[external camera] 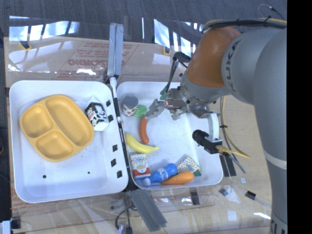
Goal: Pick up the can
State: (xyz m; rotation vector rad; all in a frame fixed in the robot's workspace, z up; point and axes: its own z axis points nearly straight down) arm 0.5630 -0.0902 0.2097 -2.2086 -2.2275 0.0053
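The can is small, with a grey top and a red and white label. It stands upright in the far left corner of the right bin, touching a green item. My gripper hangs over the middle of that bin, a short way right of the can and apart from it. It is open, with nothing between its fingers. The grey arm with its orange band comes in from the right and covers the bin's far right part.
In the right bin lie a sausage, a banana, a juice box, a blue bottle, a carrot and a patterned packet. The left bin holds a yellow divided plate and a milk carton.
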